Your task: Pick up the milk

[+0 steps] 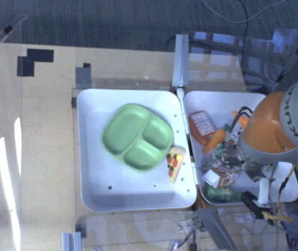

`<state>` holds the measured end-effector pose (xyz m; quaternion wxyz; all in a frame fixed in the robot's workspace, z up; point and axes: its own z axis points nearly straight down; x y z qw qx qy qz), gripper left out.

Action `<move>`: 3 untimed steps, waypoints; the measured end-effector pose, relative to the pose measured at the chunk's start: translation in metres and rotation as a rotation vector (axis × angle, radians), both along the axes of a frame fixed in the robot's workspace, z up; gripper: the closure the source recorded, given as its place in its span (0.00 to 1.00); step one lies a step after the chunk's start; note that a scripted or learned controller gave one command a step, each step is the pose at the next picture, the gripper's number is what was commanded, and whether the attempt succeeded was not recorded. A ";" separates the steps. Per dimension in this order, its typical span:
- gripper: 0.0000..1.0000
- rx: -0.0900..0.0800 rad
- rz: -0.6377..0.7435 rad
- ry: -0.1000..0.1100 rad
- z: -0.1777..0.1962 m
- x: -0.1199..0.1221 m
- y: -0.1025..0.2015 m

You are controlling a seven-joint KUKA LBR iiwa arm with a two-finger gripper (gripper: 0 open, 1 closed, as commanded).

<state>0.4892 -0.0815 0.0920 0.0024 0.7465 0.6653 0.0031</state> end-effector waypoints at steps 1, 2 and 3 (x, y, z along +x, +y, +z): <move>0.00 0.000 -0.028 0.003 0.023 -0.001 -0.001; 0.00 -0.001 0.015 -0.012 0.001 0.004 -0.011; 1.00 -0.007 0.014 -0.021 0.012 0.006 -0.014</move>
